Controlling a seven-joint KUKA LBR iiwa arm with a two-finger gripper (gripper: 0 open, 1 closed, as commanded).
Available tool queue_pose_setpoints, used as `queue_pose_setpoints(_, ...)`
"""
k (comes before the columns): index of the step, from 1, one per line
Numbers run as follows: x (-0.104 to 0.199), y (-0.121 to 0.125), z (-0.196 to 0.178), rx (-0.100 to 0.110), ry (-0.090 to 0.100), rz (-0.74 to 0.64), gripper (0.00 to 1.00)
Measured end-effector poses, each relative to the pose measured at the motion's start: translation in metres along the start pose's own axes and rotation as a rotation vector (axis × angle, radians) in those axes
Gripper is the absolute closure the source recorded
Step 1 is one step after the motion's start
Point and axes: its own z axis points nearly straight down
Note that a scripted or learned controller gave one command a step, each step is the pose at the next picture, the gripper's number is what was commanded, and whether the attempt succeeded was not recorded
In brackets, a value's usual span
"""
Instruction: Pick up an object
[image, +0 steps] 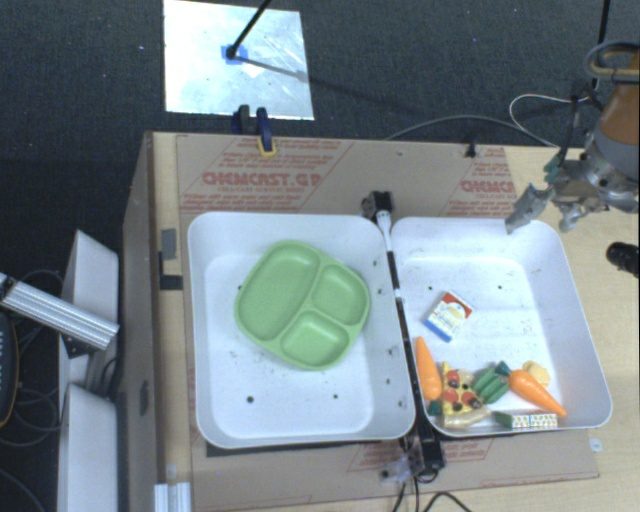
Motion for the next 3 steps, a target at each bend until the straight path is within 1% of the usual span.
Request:
queue_pose_setpoints(1,0.031,0.009,0.159,0.001,0.001,-0.002,0.00)
queue_pose_setpoints(2,0.070,-0.033,0.159,0.002,0.001,-0.002,0.00)
queue_pose_setpoints(3,0.065,-0.025,0.158,0.000,0.000,-0.001,0.00)
